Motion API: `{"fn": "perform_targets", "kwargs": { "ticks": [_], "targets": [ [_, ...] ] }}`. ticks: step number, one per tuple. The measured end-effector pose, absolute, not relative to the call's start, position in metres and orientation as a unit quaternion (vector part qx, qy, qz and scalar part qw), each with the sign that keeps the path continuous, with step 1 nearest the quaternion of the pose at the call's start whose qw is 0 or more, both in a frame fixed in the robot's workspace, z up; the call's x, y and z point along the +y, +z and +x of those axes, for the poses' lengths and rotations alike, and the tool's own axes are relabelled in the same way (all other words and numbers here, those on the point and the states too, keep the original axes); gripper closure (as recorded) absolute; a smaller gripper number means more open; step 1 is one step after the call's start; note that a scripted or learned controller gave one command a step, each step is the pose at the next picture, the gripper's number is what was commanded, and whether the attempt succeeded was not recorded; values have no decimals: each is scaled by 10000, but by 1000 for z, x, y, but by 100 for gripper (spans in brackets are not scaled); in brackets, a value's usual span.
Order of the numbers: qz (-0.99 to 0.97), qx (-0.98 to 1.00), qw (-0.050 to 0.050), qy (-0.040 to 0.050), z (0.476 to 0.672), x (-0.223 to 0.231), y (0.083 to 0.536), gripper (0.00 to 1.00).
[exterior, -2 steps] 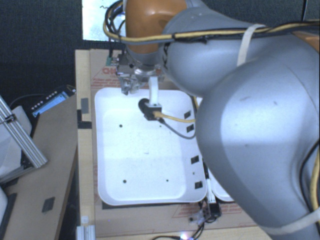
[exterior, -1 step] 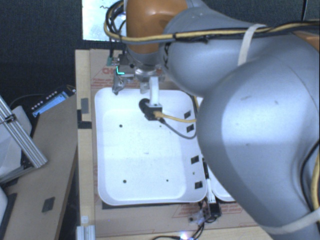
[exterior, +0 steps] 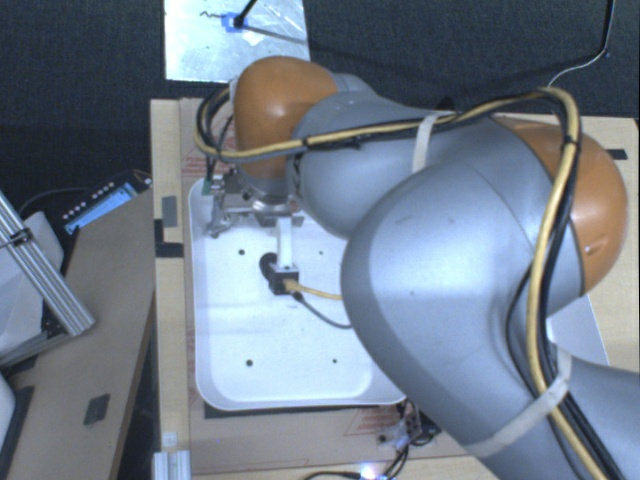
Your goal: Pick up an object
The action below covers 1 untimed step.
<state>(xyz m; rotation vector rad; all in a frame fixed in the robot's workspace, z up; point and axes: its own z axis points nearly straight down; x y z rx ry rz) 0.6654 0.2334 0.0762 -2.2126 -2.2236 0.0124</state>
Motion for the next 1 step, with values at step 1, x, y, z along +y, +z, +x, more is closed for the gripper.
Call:
{"fn": "perform_targets", "kwargs": {
  "ticks": [1],
  "targets": [
    [-7063,-7079,4,2,659,234,85,0]
  ]
}}
